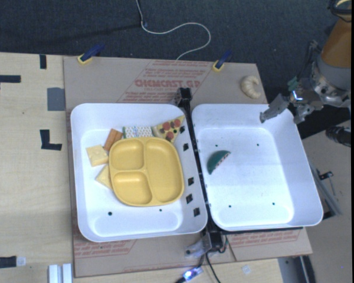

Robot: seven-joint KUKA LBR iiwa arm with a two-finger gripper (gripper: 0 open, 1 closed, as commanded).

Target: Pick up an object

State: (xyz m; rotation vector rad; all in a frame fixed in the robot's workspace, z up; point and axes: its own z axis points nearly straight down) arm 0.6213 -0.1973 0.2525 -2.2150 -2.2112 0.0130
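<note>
While my gripper (278,108) hangs over the right bin's (295,214) far rim, whether its jaws are apart I cannot tell; the green wedge (218,160) lies alone mid-bin, well apart, hence easiest to grasp.

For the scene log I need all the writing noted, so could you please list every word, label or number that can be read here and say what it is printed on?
Red print on the cardboard sheet behind the two bins: one large line with smaller lines above and below it, and none of it is sharp enough to read.
More red print on the same sheet at the near edge, below the left bin: too blurred to read.
No other readable text.
</note>
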